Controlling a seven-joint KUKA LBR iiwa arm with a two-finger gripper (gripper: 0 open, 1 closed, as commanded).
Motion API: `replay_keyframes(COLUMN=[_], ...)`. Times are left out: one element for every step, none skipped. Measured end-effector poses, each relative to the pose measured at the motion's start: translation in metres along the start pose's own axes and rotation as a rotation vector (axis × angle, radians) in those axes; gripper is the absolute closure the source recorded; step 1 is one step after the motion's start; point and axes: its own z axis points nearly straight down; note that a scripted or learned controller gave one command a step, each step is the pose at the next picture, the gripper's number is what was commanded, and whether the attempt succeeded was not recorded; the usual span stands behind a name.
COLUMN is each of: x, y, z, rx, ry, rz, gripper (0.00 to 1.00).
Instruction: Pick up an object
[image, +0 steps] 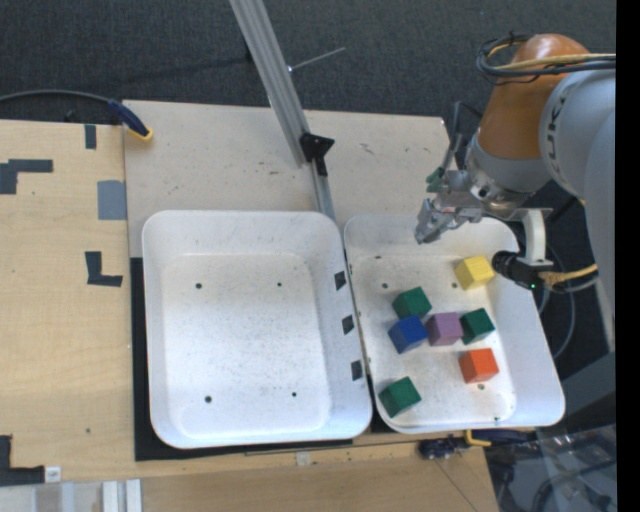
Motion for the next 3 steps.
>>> replay_keyframes(x=[0.046, 0.096, 0.161], y=[0.002, 0.005, 0.01], z=[0.004, 0.008, -0.003], rx=[0.0, 0.001, -0.001], ry=[0.0, -0.001, 0.0], rz=[0.001, 0.001, -0.002], gripper=[1.0, 1.0, 1.0])
